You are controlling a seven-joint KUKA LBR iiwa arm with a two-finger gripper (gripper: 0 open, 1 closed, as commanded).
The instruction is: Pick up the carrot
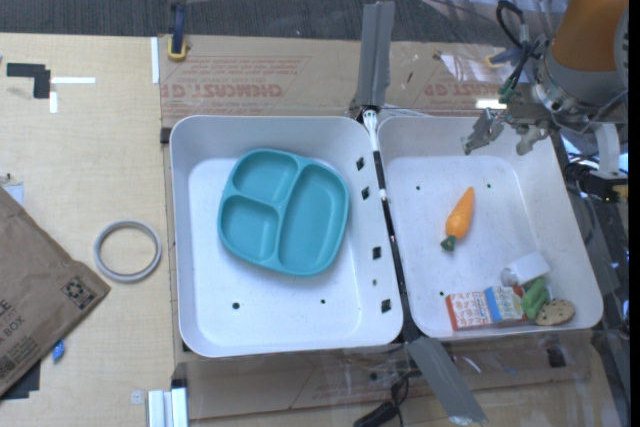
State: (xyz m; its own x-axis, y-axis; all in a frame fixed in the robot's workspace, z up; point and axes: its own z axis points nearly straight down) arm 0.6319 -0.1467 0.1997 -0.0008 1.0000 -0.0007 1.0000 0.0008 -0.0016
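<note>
The small orange carrot (460, 213) with its green stalk end lay loose mid-floor in the right white plastic bin (560, 215) — apart from other items. The 2-finger gripper (505, 128) hovered above the far rim, apparently released, grasping nothing — presumably poised to descend.

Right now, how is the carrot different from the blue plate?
The carrot is orange with a green end; the blue plate is teal all over. The carrot is small and thin; the plate is far bigger and split into three compartments. The carrot lies in the right bin; the plate sits in the left bin. Both rest on a white bin floor, untouched.
</note>
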